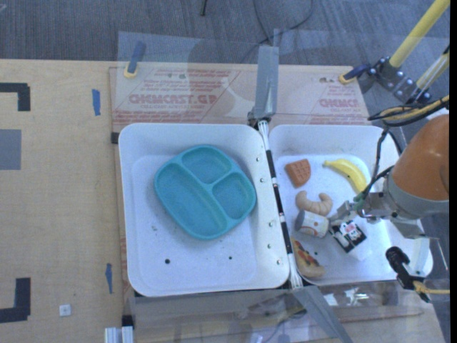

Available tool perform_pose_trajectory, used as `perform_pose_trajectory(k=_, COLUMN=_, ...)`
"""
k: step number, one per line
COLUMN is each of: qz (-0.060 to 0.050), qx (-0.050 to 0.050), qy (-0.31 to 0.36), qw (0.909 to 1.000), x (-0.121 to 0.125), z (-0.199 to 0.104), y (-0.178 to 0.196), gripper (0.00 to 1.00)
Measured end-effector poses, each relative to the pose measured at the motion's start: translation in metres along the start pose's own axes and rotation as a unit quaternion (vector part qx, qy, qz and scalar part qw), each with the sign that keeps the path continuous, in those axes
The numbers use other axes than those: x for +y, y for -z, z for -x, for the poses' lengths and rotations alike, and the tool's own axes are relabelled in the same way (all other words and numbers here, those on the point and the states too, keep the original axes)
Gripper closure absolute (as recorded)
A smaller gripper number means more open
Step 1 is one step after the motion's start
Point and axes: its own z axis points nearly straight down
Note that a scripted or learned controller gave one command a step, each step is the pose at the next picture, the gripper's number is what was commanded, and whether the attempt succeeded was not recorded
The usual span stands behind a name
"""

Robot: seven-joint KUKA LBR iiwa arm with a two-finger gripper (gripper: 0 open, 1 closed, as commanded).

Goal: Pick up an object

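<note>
Claw point(355, 214) low in the right bin, its spread or pinch impossible to tell. Just beside it sits a small black-and-white boxy toy point(349, 235): likely light, rigid plastic, best pinched across its flat sides.

We count two white bins point(143, 263) point(378, 138) on the tabletop point(57, 191). We see one teal divided plate point(206, 191), one banana point(348, 172), one orange waffle piece point(298, 171), one croissant point(315, 203), one small cup point(312, 224) and one pizza slice point(308, 258).
</note>
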Motion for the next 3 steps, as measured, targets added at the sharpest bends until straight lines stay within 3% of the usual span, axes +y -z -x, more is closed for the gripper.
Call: perform_pose_trajectory(k=3, qz=0.003, qx=0.001, qy=0.062, qw=0.9981, x=0.0023, z=-0.0175, y=0.0010, gripper=0.00)
